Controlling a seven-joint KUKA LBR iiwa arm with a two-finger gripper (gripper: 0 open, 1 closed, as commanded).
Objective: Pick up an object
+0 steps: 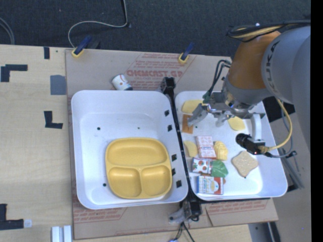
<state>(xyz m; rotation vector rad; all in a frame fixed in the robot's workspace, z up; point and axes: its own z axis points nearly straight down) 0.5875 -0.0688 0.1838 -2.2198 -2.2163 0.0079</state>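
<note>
Fingers [199, 114] on the grey-and-orange arm's gripper [214, 111] stand spread apart over the far left part of the right white bin [275, 185], with nothing between them. Just under them lie a flat pale yellow wedge of toy cheese [191, 106] and a small orange-brown card [186, 125] against the bin's left wall. Both look light, stiff and thin, so they likely slide on the smooth plastic; pinching the wedge across its narrow sides seems safest. Nearer, a pink-and-white snack packet [205, 146], a yellow toy corn piece [220, 149] and a tan toy bread slice [245, 164] lie close together. A yellow divided plastic tray [138, 166] sits in the left white bin [83, 115] on the worktop [30, 150].
</note>
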